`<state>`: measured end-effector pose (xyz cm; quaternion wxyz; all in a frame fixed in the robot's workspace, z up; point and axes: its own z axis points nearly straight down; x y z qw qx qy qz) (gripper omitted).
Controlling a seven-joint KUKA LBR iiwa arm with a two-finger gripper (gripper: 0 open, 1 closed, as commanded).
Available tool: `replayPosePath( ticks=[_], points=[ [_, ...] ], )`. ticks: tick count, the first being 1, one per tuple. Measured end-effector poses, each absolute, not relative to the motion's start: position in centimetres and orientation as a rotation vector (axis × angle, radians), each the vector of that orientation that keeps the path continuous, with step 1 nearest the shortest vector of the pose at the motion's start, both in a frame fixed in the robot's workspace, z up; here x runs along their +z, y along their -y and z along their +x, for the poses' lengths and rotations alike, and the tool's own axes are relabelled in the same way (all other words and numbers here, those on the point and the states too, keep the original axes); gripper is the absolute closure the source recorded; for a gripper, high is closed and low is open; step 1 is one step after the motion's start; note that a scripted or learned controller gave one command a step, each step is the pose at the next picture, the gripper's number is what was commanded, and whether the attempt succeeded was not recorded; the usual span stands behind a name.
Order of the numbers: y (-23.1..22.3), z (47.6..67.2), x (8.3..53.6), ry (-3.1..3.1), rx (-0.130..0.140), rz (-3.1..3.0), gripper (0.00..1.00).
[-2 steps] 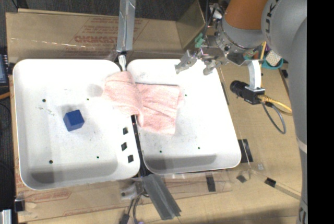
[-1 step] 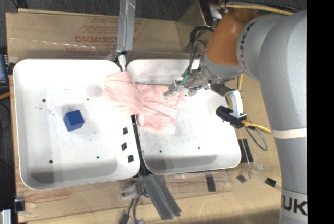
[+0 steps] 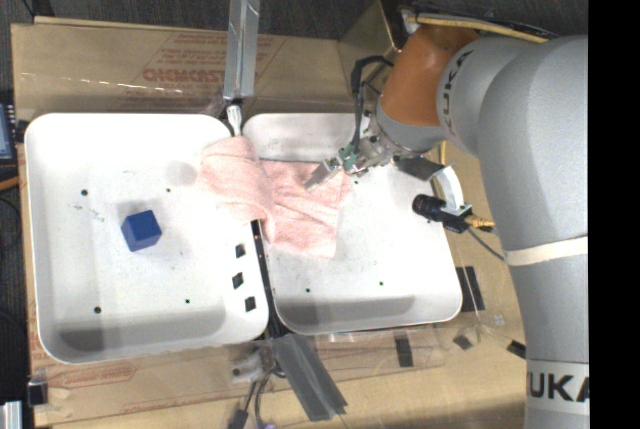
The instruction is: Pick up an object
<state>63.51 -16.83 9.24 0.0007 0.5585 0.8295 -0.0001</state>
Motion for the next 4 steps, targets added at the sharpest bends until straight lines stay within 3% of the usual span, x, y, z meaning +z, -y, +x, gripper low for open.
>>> replayPosePath(
  ticks=[1, 2, 3, 4],
  points=[
    [18.9, 65.8, 11.1, -2.732, 0.0, 1.545, 0.0],
    [18.0, 62.7, 9.2, -2.87, -0.001, 1.282, 0.0],
    [16.1, 64.4, 9.4, -2.955, 0.0, 1.055, 0.0],
    [12.3, 64.1, 9.2, -3.073, -0.001, 0.668, 0.0]
  ],
)
